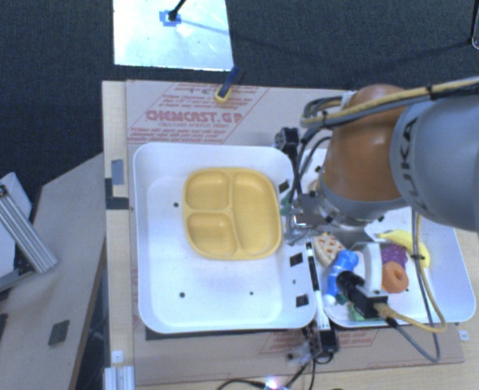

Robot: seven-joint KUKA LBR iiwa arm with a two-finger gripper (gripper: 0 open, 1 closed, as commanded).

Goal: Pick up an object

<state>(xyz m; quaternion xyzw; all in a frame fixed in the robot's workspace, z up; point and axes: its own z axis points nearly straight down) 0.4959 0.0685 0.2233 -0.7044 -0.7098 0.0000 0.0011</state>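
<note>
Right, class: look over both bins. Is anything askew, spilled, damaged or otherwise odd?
Nothing looks spilled or broken. The yellow divided plate lies flat in the left bin, turned slightly askew to its edges. The small toys sit crowded together in the right bin, partly under the arm.

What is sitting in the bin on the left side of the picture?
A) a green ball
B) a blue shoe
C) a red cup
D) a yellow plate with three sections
D: a yellow plate with three sections lies flat in that white bin.
</note>
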